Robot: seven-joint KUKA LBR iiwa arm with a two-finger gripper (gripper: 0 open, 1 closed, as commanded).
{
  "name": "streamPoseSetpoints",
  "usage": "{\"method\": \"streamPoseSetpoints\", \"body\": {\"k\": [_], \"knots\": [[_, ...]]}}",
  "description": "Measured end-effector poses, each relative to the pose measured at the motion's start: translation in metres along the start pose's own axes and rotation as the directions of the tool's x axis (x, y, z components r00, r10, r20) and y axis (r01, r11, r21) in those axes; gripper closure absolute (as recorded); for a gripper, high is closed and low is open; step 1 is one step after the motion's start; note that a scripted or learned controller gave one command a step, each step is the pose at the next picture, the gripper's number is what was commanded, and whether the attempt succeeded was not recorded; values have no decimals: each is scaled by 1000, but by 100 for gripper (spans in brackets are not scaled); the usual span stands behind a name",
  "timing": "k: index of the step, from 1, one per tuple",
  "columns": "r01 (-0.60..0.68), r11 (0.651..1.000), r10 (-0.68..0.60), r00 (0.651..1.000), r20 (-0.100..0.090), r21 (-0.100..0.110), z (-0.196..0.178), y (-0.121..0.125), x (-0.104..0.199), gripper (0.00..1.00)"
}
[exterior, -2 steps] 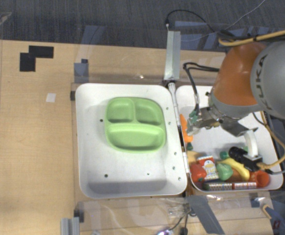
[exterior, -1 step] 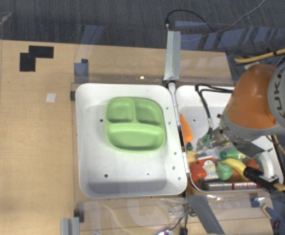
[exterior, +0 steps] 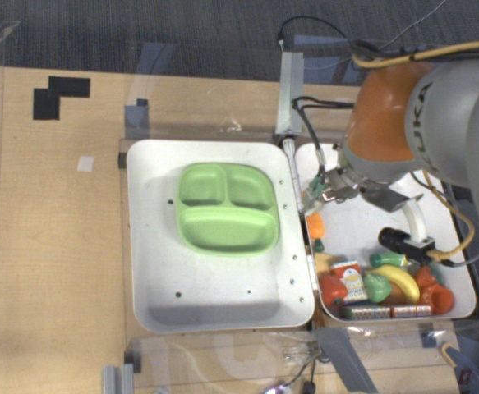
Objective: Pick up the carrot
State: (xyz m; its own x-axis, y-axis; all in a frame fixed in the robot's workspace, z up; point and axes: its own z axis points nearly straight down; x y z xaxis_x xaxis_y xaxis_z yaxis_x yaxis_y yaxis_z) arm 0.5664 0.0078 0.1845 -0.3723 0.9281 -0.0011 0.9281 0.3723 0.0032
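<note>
Step in hand, most likely: closing in on the carrot (exterior: 313, 222) for the grasp. Tool (exterior: 328, 189) hanging low over the far-left part of the right bin (exterior: 362, 224), just beyond the carrot. Apart or together: cannot tell, hidden under the wrist and its cables. Nothing seen held.

Carrot lying flat on the right bin's floor, close against its left wall, about midway along that wall, apart from the heap of toy food (exterior: 387, 290) along the bin's near side. Long axis running roughly along that wall, far to near. Orange body at the far end, what looks like a green top at the near end. So probably pointing tip-first toward the bin's far side, though too small to be sure.

To do it well: come straight down over the orange middle and turn the tool to close across the long axis, not along it. Mind the left wall: little room there, so some risk of landing on the rim or nudging the carrot aside. Close only once low enough, then lift straight up.
</note>
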Motion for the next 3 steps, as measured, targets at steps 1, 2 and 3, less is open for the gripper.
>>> {"method": "streamPoseSetpoints", "body": {"k": [1,2,3], "knots": [[277,961,-277,961,1,-1,-1,-74,-30,100],[271,963,-271,963,2,-3,-1,-36,-40,100],[0,1000,0,1000,0,0,0,-68,-10,100]]}}
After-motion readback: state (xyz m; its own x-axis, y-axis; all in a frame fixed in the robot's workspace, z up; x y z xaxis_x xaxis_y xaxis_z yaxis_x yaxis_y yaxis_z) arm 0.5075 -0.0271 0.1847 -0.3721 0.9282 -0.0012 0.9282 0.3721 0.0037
